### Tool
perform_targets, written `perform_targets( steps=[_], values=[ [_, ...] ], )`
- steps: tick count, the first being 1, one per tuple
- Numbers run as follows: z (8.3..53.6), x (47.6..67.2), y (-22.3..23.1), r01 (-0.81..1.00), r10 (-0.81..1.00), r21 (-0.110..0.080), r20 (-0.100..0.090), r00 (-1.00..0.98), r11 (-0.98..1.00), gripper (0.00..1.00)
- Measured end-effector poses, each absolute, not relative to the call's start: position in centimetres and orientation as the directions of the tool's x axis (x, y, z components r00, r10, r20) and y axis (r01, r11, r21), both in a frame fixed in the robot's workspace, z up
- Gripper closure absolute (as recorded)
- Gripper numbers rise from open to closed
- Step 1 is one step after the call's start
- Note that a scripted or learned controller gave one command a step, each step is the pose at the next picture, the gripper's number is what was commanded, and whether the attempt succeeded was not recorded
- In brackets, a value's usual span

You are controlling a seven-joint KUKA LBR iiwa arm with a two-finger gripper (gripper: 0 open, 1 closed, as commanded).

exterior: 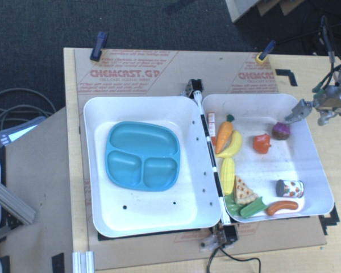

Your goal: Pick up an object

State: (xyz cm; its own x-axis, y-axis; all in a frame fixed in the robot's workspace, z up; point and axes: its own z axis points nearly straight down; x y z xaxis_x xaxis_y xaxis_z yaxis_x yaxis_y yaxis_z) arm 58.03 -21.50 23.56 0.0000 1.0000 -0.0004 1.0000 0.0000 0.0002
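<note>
**Operator:** As far as I can judge from up here, nothing is picked yet. My gripper (314, 108) sits over the far right rim of the right bin (312, 152), and I see nothing between its fingers. Whether they are open or closed, I cannot tell; it is too small and blurred at that edge.

**Colleague:** What is nearest to it?

**Operator:** A purple toy (281, 131), just beside the gripper, lying free on the bin floor. A red toy (261, 143) lies a little further in. So the whole job is left: come down, close, lift.

**Colleague:** Anything in the way?

**Operator:** The bin wall is close to the purple toy, which I judge could crowd one finger. The rest is well apart: a carrot (224, 132) and bananas (229, 158) along the divider, a pizza slice (244, 192), a sausage (282, 207) and a small can (290, 188) near the front. The left bin (96, 169) holds a blue plate (142, 155).
</note>
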Motion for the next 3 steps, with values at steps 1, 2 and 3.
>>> perform_targets(
  steps=[1, 2, 3],
  values=[
    [9.6, 60.0, -18.3, 1.000, 1.000, -0.002, 0.001, 0.000, 0.000, 0.00],
    [10.7, 60.1, -18.4, 1.000, 1.000, 0.002, -0.001, -0.001, 0.001, 1.00],
    [16.0, 62.8, -10.4, 1.000, 1.000, 0.001, 0.001, -0.002, 0.002, 1.00]
  ],
)
